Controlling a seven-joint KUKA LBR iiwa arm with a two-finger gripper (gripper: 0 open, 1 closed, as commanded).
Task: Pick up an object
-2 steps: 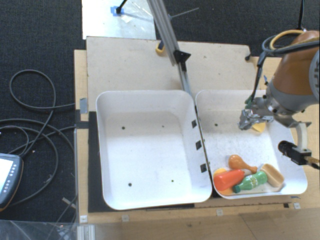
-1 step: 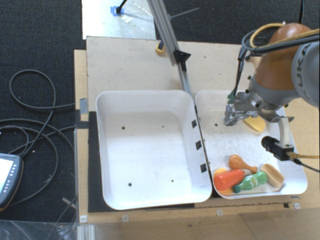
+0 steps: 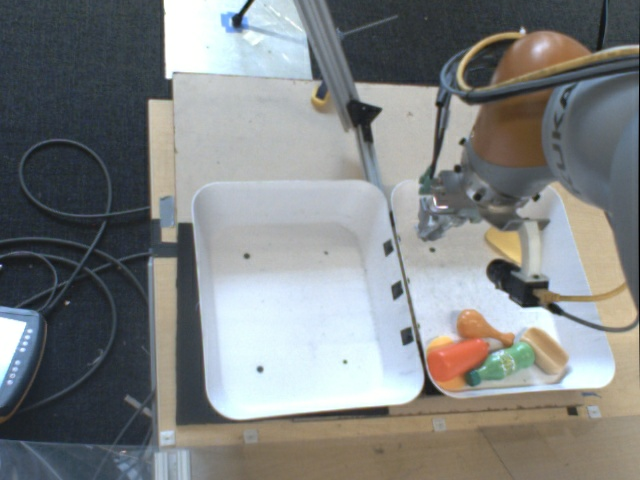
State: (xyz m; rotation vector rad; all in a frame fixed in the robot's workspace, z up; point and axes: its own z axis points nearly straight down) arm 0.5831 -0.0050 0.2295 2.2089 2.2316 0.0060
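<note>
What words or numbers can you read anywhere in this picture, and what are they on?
"KUKA": grey letters running up the side of the robot arm; only partly readable.
Green bottle: any label is too small to read.
Screen of the handheld device: too blurred to read.
Nothing else readable.

Even, bright overhead light washes both white bins (image 3: 300, 203) pale, flattening their inner detail. A glare patch shines on the sheet (image 3: 235, 13) at the top. Shadows are soft; the picture is slightly grainy throughout.
</note>
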